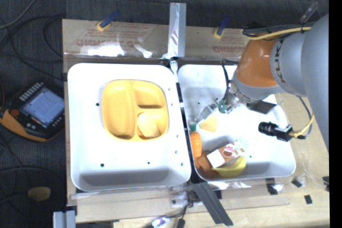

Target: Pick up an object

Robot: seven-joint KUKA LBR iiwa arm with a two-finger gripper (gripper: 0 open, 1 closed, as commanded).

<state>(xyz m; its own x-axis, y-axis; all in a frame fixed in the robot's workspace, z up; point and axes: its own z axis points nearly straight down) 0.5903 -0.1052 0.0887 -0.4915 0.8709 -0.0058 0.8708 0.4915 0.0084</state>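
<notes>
While the arm [291,69] reaches into the right bin [283,160], its gripper [222,107] hangs low over the bin floor, and honestly it's too small and blurry to call whether it's spread or pinched. Just below-left of it sits a pale yellow wedge [209,125], close but apart. Further down from the gripper, an orange carrot [196,145] lies by the bin's left wall, beside a pile with a white packet [224,156] and a banana [233,168]. Off to the left, the other bin [85,168] holds a yellow divided tray [133,109].
</notes>
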